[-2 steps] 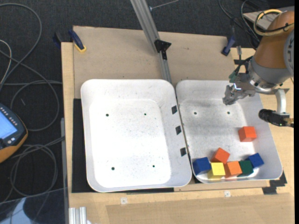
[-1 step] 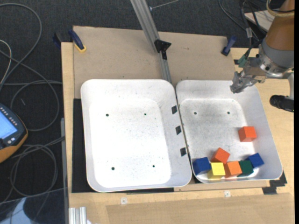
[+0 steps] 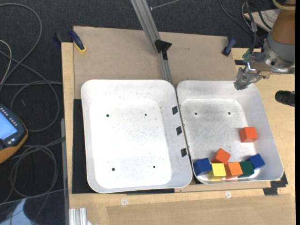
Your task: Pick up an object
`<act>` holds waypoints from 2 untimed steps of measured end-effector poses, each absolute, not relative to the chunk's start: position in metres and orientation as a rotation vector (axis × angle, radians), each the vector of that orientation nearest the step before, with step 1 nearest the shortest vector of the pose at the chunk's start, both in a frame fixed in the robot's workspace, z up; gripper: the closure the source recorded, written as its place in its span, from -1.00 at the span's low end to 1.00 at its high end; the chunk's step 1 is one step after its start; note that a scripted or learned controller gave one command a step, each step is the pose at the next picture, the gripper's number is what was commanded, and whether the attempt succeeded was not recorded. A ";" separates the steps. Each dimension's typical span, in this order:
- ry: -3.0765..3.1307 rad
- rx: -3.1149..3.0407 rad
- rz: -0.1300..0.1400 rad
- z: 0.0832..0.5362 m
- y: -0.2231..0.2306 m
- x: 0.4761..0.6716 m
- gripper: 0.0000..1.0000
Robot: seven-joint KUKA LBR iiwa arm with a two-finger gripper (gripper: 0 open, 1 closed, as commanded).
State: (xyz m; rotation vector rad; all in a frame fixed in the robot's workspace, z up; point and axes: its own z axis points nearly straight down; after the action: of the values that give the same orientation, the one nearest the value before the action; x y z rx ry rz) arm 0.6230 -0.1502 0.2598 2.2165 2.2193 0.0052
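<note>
Several small blocks lie in the right bin (image 3: 206, 97). An orange block (image 3: 248, 134) sits alone near the bin's right side. Along the front edge cluster a blue block (image 3: 202, 165), a yellow block (image 3: 218, 169), two orange blocks (image 3: 223, 155) (image 3: 233, 168), a green block (image 3: 246, 167) and another blue block (image 3: 256, 161). My gripper (image 3: 242, 82) hangs over the bin's far right corner, well away from all the blocks, with nothing seen between its fingers.
The left bin (image 3: 93, 102) lies beside the right one. A slanted metal pole (image 3: 150, 27) rises from the bench between the bins. Blue clamps (image 3: 77, 40) (image 3: 229, 45) grip the board's back edge. Cables and a handheld pendant (image 3: 9, 130) lie on the floor at left.
</note>
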 end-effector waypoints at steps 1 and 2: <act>2.231 2.217 0.002 0.268 -0.096 0.611 1.00; 2.232 2.217 0.000 0.256 -0.038 0.610 1.00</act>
State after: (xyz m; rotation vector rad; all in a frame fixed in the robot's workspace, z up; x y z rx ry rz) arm 0.6101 -0.0384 0.2560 2.2171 2.2323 0.0002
